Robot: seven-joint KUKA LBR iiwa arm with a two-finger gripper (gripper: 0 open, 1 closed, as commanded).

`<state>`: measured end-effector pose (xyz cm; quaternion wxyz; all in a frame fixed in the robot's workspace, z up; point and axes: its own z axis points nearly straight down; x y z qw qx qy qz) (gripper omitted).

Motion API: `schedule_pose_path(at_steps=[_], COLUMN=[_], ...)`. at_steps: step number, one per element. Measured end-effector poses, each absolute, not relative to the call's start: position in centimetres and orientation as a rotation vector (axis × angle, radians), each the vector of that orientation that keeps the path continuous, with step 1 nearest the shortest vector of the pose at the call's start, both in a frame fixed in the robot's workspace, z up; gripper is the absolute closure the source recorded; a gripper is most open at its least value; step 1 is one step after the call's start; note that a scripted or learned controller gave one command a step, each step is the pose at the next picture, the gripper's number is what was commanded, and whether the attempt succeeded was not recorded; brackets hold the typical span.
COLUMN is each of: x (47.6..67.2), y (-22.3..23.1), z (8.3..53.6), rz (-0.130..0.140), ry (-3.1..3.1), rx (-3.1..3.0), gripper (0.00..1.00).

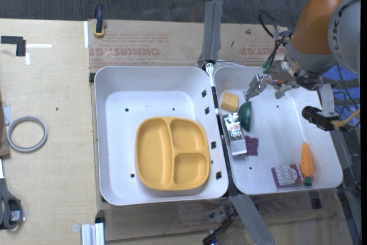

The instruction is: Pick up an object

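Lowest in the camera view, at the near edge of the right bin (pixel 321 181), lie one small maroon packet (pixel 287 175) and one orange carrot (pixel 307 161) with a green tip, side by side and just touching.

One gripper (pixel 256 86) hangs over the far left part of that same bin, on the grey arm (pixel 321 26) with its orange band. Its two fingers stand apart, with nothing between them. Just below and to the left of the fingertips sits one pale yellow block (pixel 229 102), close to the bin's left wall. Beside it, a little nearer the camera, is one dark green rounded object (pixel 246 116). Next down along the wall lies one flat silver-and-white package (pixel 234 132), and against its right side one small purple piece (pixel 252 145). That makes six loose things in the right bin, all apart from the gripper; which one it is over I cannot tell for sure, though the yellow block and the green object are nearest.

One left bin (pixel 114 123) stands beside the right one, their walls touching. It holds one yellow divided plate (pixel 172 153) with three compartments, toward the near right corner.

Out on the wooden bench (pixel 46 181), well to the left, lies one grey ring (pixel 25 133), and one pair of scissors (pixel 8 209) at the left edge.
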<state>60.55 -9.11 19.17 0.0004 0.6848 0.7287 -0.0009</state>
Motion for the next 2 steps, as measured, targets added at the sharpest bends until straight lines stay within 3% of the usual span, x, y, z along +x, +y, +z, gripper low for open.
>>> schedule_pose_path(at_steps=[1,2], x=[64.3,58.4], y=[-3.1,-7.9], z=[19.2,19.1], rz=[-0.005,-0.003], ry=[2.407,2.482], rx=[2.018,1.925], gripper=[0.0,0.0])
